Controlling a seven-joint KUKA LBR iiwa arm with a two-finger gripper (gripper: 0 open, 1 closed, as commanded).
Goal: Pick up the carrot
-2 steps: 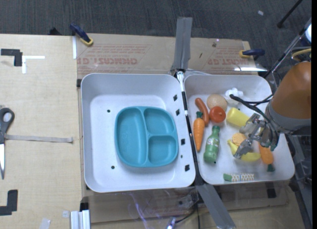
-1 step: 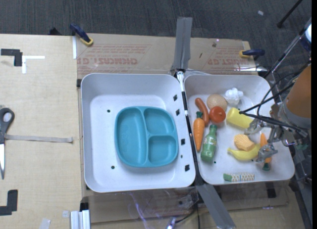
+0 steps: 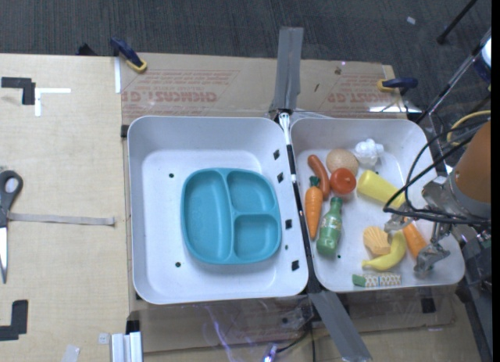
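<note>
Well apart: carrot (image 3: 313, 209), claw (image 3: 429, 259).

One fixed camera looked down on the bench (image 3: 55, 196) at a slant.

It sat high above and stood well back, far enough to take in both white bins whole, the left bin (image 3: 144, 220) near the middle of the frame and the right bin (image 3: 414, 137) toward the right side. The view faced across the bench toward its far edge, where a strip of dark floor (image 3: 195, 1) ran along the top of the picture. The near edge of the bench lay at the bottom. The arm (image 3: 473, 173) entered from the right edge, partly cut off by the frame.
</note>
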